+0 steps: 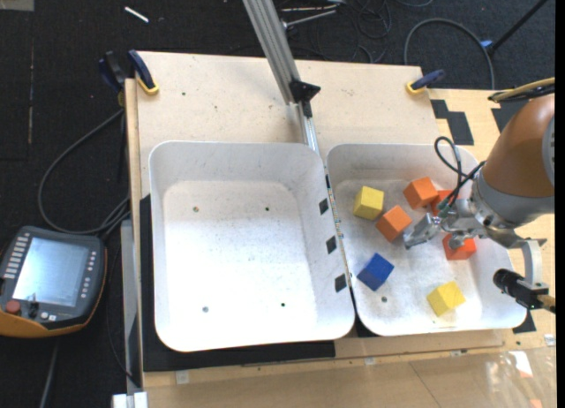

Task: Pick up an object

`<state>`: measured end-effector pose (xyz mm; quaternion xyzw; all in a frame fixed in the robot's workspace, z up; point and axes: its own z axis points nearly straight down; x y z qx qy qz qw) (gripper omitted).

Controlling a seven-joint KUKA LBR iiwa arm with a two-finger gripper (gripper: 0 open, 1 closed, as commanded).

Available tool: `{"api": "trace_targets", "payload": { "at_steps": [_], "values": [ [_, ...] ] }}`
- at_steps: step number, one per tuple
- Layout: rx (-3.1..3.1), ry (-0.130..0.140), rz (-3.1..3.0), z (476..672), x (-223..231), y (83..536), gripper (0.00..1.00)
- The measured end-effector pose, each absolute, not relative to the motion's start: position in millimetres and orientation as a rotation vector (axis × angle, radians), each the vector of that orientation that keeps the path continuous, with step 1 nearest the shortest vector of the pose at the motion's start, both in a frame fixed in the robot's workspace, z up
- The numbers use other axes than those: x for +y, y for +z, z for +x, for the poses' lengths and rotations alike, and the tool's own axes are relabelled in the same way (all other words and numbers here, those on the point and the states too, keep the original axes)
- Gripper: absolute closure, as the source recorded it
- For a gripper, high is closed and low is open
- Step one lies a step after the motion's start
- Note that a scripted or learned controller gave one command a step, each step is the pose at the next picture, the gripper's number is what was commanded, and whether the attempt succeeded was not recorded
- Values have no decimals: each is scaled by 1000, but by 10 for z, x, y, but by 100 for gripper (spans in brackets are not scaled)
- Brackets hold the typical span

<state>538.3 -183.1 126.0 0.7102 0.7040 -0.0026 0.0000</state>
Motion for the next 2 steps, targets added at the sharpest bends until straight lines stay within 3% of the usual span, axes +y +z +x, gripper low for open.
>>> {"api": "trace_targets", "payload": {
  "at_steps": [1,2],
  "values": [
    [2231,4,2212,5826,-1164,986,0],
    [2223,1,2219,5808,-1206,1096,100]
  ]
}}
